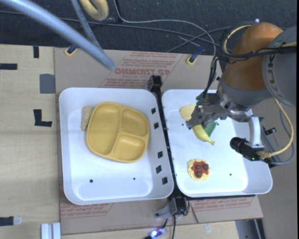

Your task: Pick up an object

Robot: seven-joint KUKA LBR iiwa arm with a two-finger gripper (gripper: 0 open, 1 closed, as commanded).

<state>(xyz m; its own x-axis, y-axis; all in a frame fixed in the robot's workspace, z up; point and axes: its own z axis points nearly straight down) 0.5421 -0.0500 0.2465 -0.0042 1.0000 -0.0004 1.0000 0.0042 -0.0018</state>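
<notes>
Lying under everything, a brown cardboard sheet (139,71) on a tan bench, bearing two white bins side by side. Reaching in from the right, the grey arm (251,59) with its orange band, hanging the gripper (202,119) low over the right bin (239,180). Pressing close against a yellow banana (205,134) just below the fingertips, with a bit of green beside it (too small to name). Cannot tell whether the fingers are spread or closed, or whether anything is sitting between them. Peeking out on the far side of the gripper, a pale yellow piece (186,112). Lying nearer the camera, well apart from the gripper, a small round yellow item with a red top (199,170). Sitting across the divider in the left bin (109,185), a yellow divided plate (117,132), partly covering a tan sponge-like piece (85,117).
</notes>
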